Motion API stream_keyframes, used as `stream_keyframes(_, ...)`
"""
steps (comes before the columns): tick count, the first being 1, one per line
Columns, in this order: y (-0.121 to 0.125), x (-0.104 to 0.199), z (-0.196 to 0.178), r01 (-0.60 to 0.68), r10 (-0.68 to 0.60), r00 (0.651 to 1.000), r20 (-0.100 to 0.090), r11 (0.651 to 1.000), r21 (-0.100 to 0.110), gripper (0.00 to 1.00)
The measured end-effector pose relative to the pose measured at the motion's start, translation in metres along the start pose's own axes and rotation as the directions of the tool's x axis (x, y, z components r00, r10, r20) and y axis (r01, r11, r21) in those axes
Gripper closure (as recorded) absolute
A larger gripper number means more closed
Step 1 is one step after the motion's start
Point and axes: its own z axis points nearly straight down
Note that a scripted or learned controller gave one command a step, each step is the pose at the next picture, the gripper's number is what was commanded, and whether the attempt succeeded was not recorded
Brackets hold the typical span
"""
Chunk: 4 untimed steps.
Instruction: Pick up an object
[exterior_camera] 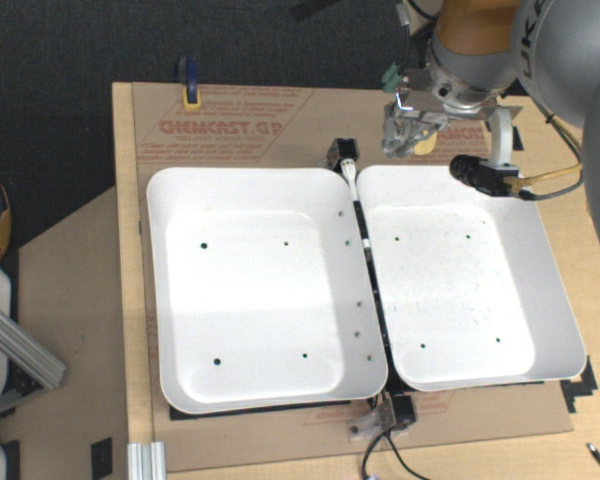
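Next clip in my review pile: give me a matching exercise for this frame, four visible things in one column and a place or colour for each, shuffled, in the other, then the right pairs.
Things:
1. left bin
2. right bin
3. gripper
4. blue-and-yellow clamp

Places or colours:
A. above the far rim of the right bin, near its left corner
B. on the far edge of the brown board, beyond the left bin
C. white, on the side where the arm reaches in
D. white, on the side away from the arm

Pairs: 1-D, 2-C, 3-A, 4-B
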Motion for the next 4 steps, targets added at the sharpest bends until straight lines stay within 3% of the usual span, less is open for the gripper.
stream_keyframes(2,-0.047,0.01,-0.074,-0.003,0.003,1.0,0.001,1.0,-0.008,1.0)
stream_keyframes(3,-0.007,0.05,-0.017,-0.001,0.001,1.0,0.001,1.0,0.0,1.0)
stream_keyframes(4,-0.05,0.049,-0.053,-0.006,0.006,1.0,0.0,1.0,-0.002,1.0)
